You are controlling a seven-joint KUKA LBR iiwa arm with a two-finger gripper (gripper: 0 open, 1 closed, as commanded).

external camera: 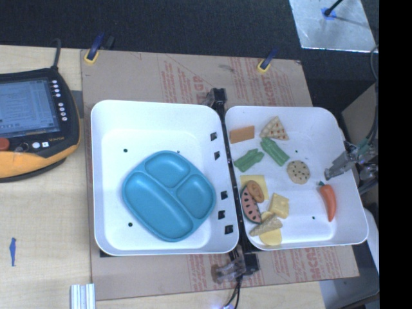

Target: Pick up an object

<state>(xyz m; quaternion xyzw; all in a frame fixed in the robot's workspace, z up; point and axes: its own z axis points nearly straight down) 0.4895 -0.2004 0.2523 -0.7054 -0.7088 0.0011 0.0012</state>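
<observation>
The claw (339, 167) hangs at the right bin's (322, 118) far right edge, just above the toy carrot (329, 201) (open or closed, I cannot tell). Cardboard (193, 76) covers the wooden tabletop (38, 237); dark carpet (161, 11) lies beyond.

The gripper (343, 164) is cut off at the right edge, its arm out of frame. The pendant (35, 124) runs off the left edge. In the right bin (318, 118), the yellow pieces (270, 230) overlap, too small to identify.
</observation>
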